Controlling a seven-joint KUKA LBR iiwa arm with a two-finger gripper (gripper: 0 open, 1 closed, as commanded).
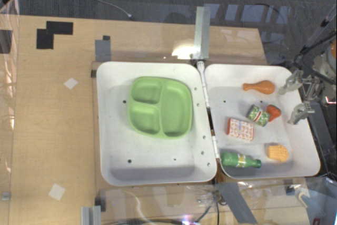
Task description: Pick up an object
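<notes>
With its fingers spread and empty, the two-finger metal gripper (pixel 298 97) just right of the small red toy piece (pixel 273 111) could close between it and the touching green patterned block (pixel 258 115), nudging both aside

Arm at the right edge
The gripper (pixel 296 97) reaches in from the right, its two fingers spread apart with nothing between them.

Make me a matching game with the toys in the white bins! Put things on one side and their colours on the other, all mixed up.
Things:
1. divided plate
2. drumstick
3. bottle
4. small box

Colours:
A. red and white
B. light green
C. orange-brown
D. dark green with a yellow label

Pairs: 1-B, 2-C, 3-D, 4-A
</notes>
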